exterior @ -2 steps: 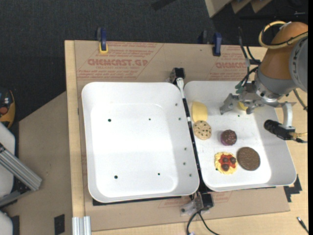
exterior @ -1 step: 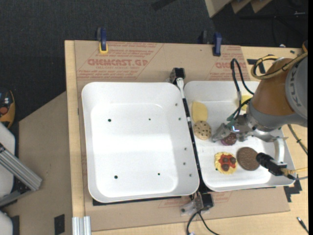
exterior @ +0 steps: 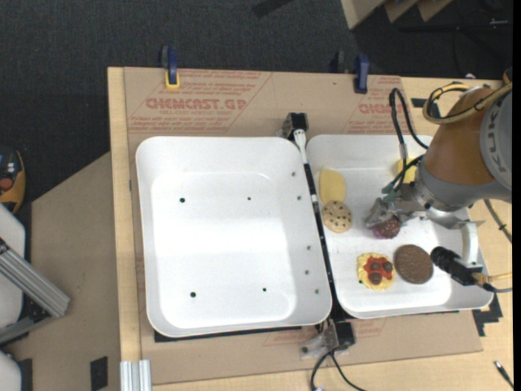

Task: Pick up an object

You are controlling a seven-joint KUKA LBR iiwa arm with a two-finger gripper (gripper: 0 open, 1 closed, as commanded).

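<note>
Nearest us, at the near edge of the right bin [exterior: 391, 304], we are looking at a small round piece with red and yellow on it [exterior: 375, 270] lying just beside a dark brown disc [exterior: 413, 264], which sits toward that bin's near right corner. Further in, close to the wall shared with the left bin [exterior: 220, 235], a speckled cookie [exterior: 336, 216] is lying just in front of a pale yellow piece [exterior: 331, 185].

We are hovering the claw [exterior: 387, 216] low over the middle of the right bin, right above a dark reddish lump [exterior: 388, 228] (the likeliest target, as we judge it). That lump is sitting on the bin floor, touching or nearly touching the claw's underside; we cannot tell which. Whether the claw is spread or closed, we cannot tell either, since the wrist is covering it.

As for progress, we are judging the pick as not yet done: every item is resting in the bin, and nothing is showing as lifted. Closing on something and raising it clear are what we are counting as left.
</note>
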